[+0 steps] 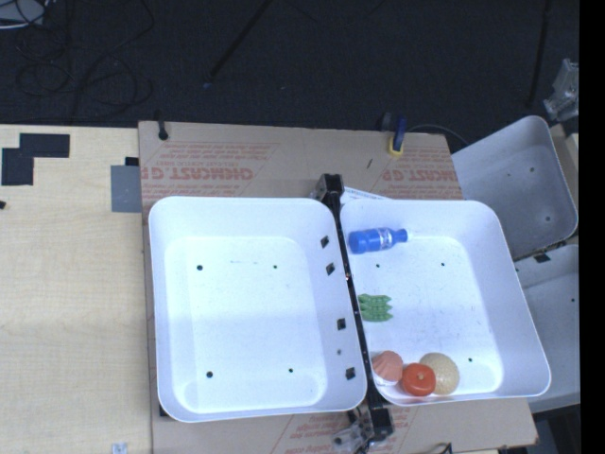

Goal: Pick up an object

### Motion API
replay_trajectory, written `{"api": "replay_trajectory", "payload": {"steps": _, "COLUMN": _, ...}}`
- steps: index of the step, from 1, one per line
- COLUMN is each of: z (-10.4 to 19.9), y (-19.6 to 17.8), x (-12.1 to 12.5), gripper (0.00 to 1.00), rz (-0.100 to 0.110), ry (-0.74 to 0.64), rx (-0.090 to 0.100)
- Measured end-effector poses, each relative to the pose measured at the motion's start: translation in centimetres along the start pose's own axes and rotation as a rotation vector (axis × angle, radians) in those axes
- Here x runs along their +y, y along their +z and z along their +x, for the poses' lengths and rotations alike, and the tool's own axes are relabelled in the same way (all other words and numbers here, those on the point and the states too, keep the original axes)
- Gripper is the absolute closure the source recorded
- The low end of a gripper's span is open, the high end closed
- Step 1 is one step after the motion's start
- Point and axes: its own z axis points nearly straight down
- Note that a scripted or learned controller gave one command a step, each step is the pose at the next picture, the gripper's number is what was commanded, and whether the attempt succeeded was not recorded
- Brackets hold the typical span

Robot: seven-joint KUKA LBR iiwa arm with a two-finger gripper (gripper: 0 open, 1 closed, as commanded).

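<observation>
From above, the bench carries two shallow white bins side by side on a sheet of printed cardboard. A black divider strip runs between them, and it serves here as the landmark.

The left bin lies directly left of the strip, its floor marked by a few small dark dots.

The right bin lies directly right of the strip and holds all the loose objects. A blue bottle lies on its side near the strip's far end, just right of it, its pale cap pointing away from the strip. A small green ridged piece sits just right of the strip's middle. Near the strip's near end, three round things cluster in the bin's front corner: a pinkish one closest to the strip, a red one touching it on the right, and a tan one furthest from the strip.

A grey metal plate stands well right of the strip, beyond the right bin's far corner.
</observation>
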Motion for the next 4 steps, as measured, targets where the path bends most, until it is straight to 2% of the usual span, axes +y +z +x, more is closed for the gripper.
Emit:
{"api": "replay_trajectory", "payload": {"steps": 1, "z": 3.0, "y": -0.5, "x": -2.0, "gripper": 1.00, "rz": 0.002, "ry": 0.000, "rx": 0.002}}
{"api": "replay_trajectory", "payload": {"steps": 2, "z": 5.9, "y": -0.2, "x": -6.0, "gripper": 1.00, "rz": 0.004, "ry": 0.000, "rx": 0.002}}
{"api": "replay_trajectory", "payload": {"steps": 3, "z": 9.7, "y": 0.7, "x": -9.5, "gripper": 1.00, "rz": 0.004, "ry": 0.001, "rx": 0.002}}
{"api": "replay_trajectory", "payload": {"steps": 4, "z": 13.8, "y": 3.7, "x": -11.9, "gripper": 1.00, "rz": 0.006, "ry": 0.001, "rx": 0.001}}
